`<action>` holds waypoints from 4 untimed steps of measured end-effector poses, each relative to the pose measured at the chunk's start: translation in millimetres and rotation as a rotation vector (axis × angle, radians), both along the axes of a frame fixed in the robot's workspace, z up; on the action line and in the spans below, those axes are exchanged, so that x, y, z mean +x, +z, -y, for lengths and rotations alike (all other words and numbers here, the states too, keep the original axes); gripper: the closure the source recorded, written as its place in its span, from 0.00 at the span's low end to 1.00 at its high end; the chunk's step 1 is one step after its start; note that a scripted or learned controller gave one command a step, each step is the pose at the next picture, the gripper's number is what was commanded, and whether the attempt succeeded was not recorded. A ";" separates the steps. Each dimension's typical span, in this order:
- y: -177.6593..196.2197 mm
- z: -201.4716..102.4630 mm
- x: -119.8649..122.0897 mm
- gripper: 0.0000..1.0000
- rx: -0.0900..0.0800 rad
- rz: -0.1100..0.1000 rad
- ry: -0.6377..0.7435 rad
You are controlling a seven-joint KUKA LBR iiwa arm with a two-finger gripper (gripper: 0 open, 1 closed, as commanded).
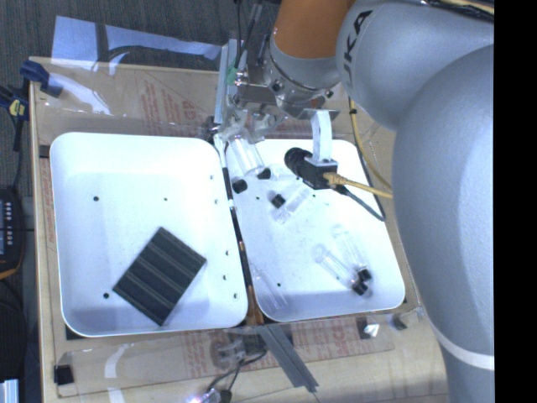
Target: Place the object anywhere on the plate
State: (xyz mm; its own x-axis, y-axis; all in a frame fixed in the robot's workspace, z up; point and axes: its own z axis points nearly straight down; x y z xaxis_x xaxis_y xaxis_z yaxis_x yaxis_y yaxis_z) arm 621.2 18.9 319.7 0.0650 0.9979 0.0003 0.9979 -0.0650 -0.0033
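The plate is a dark ribbed rectangle lying flat in the front of the left bin. In the right bin, a clear tube-like object with a black end lies near the front right. A second small clear piece with a black end lies near the middle. My gripper hangs over the back left corner of the right bin, close to the wall between the bins. Its two clear fingers end in black tips that stand apart, with nothing visible between them.
A black connector with a yellow cable hangs off the wrist over the right bin. The big grey arm covers the right side of the bench. Tape and a metal bracket sit at the front edge.
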 end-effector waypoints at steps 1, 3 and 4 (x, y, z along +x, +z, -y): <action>-86.1 -43.8 -87.9 1.00 0.000 -0.004 0.247; -194.5 -79.0 -5.4 1.00 0.002 -0.001 0.868; -228.3 -158.9 22.7 1.00 0.000 0.001 0.635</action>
